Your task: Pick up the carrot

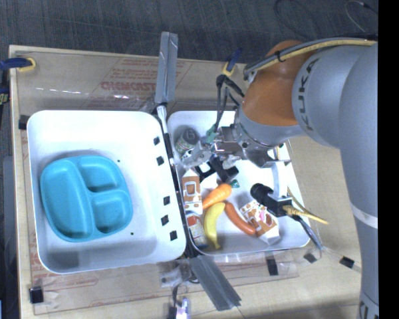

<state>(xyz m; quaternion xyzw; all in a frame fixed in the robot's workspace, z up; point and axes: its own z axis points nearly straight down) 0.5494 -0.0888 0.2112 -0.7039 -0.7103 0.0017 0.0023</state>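
Pincer [216, 167] hovers over carrot [217, 194] in right bin [289, 243] on bench [86, 78].

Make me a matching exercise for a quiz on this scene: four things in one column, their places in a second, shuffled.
Things:
1. blue tray
2. carrot
3. banana
4. gripper

Places:
A. just above the carrot
B. in the left bin
C. right bin, between the gripper and the banana
D. near the right bin's front edge

Pairs: 1-B, 2-C, 3-D, 4-A
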